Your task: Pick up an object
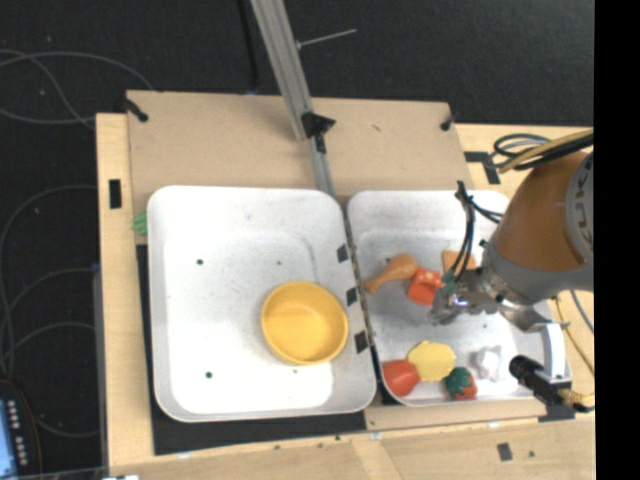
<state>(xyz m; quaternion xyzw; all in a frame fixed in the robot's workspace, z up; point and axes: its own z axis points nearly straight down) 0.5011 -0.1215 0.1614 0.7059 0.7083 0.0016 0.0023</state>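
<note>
Left bin [200,228]: yellow bowl [304,322]. Right bin [400,218]: assorted small toys, pincer [447,306] above; pincer state unclear.

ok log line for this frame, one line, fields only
arm: over right bin | gripper: low beside orange piece, grasp unclear | left bin: yellow bowl | task: no pick seen

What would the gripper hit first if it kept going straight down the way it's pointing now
Most likely the bare white floor of the right bin, just right of the orange-red toy that lies beside the gripper. Depth is hard to judge from above, so it might clip that toy's edge first.
</note>
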